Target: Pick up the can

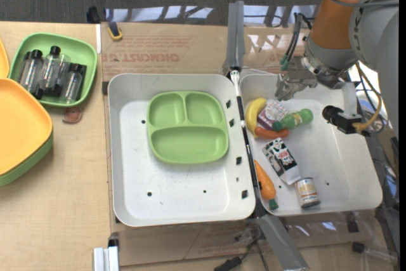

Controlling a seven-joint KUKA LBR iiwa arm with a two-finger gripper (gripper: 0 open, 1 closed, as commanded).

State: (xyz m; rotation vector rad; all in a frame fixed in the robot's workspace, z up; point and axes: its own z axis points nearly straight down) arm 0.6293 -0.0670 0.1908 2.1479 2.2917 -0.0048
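Gripper (283, 89), whose state I cannot tell, hangs at the right bin's (355, 200) far edge over a wooden tabletop (57, 212). Leftward, a green tray (38, 47) holds bottles (51, 73); the left bin (127, 187) holds a divided green plate (188, 126). The can (307, 192) lies near the right bin's front, well apart from the gripper.
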